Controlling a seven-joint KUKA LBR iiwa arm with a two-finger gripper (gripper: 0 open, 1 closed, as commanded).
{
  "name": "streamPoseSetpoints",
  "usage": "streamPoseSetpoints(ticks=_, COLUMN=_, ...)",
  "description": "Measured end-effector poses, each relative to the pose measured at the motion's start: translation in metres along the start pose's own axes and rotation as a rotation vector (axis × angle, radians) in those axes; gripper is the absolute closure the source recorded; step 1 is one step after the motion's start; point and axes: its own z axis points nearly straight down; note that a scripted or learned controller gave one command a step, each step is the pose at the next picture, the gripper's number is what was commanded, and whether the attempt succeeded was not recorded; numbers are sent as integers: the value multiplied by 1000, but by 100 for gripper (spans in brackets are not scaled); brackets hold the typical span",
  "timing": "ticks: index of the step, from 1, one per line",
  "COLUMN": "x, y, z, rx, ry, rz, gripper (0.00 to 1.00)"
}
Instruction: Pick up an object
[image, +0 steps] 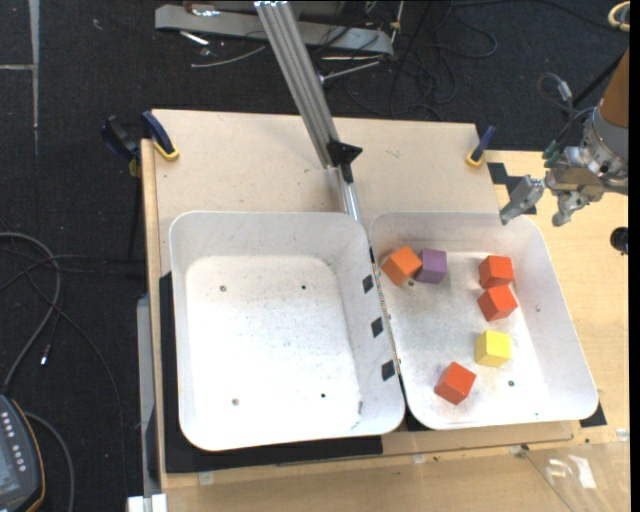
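The right bin (560, 330) holds several small blocks. An orange block (403, 265) touches a purple block (433, 265) near the bin's back left. Two red-orange blocks (496, 270) (498, 301) sit one behind the other toward the right. A yellow block (493, 347) lies below them, and another red-orange block (455, 383) sits near the front. My gripper (545, 203) hangs open above the bin's back right corner, with nothing between its fingers. It is above and to the right of the nearest red-orange block, apart from every block.
The left bin (200, 260) lies beside the right one. A slanted metal pole (305, 85) runs down to the gap between the bins. Clamps (160, 140) (481, 145) sit at the bench's back corners. Cables lie on the dark floor around the bench.
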Motion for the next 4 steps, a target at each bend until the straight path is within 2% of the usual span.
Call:
streamPoseSetpoints(ticks=1, x=62, y=30, z=143, rx=-7, ry=-2, rz=4, gripper=0)
streamPoseSetpoints(ticks=2, x=69, y=-21, z=164, rx=2, ry=0, rz=4, gripper=0)
streamPoseSetpoints(ticks=3, x=69, y=-18, z=153, rx=-4, ry=0, rz=4, gripper=100)
streamPoseSetpoints(ticks=4, x=93, y=-65, z=161, rx=-6, ry=-1, rz=4, gripper=100)
